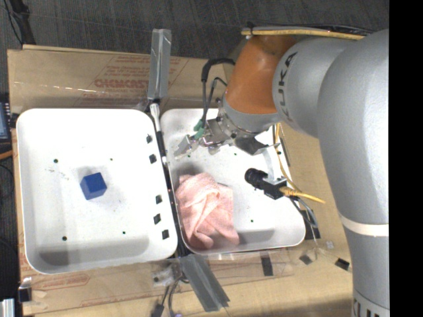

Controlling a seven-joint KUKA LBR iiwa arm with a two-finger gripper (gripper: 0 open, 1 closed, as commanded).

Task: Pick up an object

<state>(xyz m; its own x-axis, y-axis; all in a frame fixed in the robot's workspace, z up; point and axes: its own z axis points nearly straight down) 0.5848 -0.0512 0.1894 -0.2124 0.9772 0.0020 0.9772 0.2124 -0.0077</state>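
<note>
Step in hand: approach. No object has been secured.

The gripper hangs over the far corner of the bin on the arm's side, next to the wall between the two bins. Whether it is open or closed cannot be told from this view, and nothing is seen held in it.

The pink cloth lies crumpled just past the gripper, toward the near rim of the same bin. The blue cube sits well apart from the gripper in the other bin.

Judgement: the cloth is the closer candidate. The next move calls for a short shift over its raised folds, then a straight descent.

Writing: "KUKA" reads on the arm. The red print on the cardboard is too faint to confirm.
</note>
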